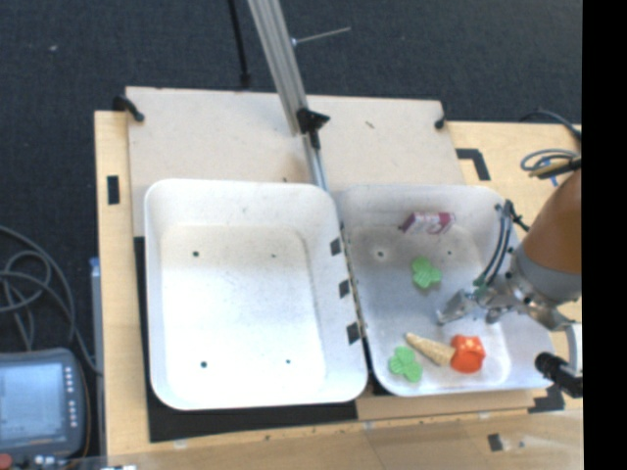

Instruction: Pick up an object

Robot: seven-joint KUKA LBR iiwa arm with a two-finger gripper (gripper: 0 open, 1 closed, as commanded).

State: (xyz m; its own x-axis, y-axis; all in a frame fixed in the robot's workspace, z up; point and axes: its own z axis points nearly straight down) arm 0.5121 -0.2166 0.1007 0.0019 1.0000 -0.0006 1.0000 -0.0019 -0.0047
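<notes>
My gripper (468, 308) hangs over the right side of the right bin (387, 213), reaching in from the right under the orange-banded wrist. Just below it lie a red-orange object (467, 353) and a tan cone (425, 348) that touches it on the left. A green leafy piece (405, 363) rests near the bin's front wall. Another green piece (426, 273) lies left of the gripper, toward the middle. A pink and purple object (426, 222) sits at the back of the bin. Nothing is seen held.
The left bin (162, 213) stands beside the right one, sharing a raised middle rim. A slanted metal pole (279, 52) rises behind the bins. Cables (549, 160) lie at the bench's back right, and a small screen (37, 399) sits at the lower left.
</notes>
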